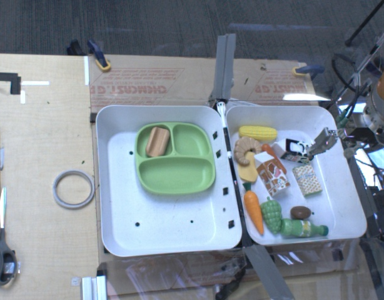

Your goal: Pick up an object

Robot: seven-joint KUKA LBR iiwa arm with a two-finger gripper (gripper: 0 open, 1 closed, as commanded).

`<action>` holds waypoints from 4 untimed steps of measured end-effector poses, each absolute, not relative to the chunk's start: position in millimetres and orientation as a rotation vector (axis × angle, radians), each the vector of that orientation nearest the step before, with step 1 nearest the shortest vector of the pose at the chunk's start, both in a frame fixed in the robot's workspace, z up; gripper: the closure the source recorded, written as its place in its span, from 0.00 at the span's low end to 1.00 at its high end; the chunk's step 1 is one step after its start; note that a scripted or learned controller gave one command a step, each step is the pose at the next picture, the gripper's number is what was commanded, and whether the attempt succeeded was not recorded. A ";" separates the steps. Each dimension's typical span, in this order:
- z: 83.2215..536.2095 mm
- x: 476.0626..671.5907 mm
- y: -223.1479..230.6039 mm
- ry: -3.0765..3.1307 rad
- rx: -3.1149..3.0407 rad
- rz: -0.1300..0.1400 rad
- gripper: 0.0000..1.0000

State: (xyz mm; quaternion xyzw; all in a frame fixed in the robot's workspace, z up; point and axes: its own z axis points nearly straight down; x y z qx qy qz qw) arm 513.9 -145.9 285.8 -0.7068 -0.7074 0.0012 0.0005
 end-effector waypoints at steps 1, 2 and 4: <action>410.0 572.6 -114.9 -2.184 -2.258 0.004 0.00; 302.5 523.1 -138.3 -1.814 -2.562 0.006 0.00; 90.8 546.7 -199.7 -2.102 -2.331 0.003 0.00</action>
